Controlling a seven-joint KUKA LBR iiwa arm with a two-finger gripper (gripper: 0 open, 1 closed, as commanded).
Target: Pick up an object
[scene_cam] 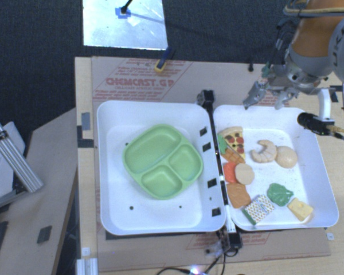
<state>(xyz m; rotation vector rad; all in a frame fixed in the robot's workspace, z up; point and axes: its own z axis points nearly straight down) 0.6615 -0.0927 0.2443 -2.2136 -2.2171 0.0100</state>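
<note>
From the fixed camera above the bench: the gripper (268, 97) is hovering over the far rim of the right bin (318, 153), at about one o'clock in the frame, its two fingers spread apart with nothing between them. The step in hand looks like the approach; no object is yet being grasped.

The right bin is holding the candidates (all toy food, by the look of it): a pizza slice (231, 136) at the bin's ten o'clock, a croissant-like piece (265, 150) and a round tan bun (286, 156) near its centre, a red piece (230, 172) and a pale disc (244, 174) by the divider, an orange slab (238, 195) below them, a green leafy piece (280, 193), a patterned block (258, 208) and a yellow wedge (300, 209) along the near edge, at five to six o'clock.

The left bin (112, 153) is carrying a green divided plate (163, 161), its three compartments bare.

The next move is likely calling for the arm to travel toward six o'clock and descend over one piece, with the fingers straddling it.
</note>
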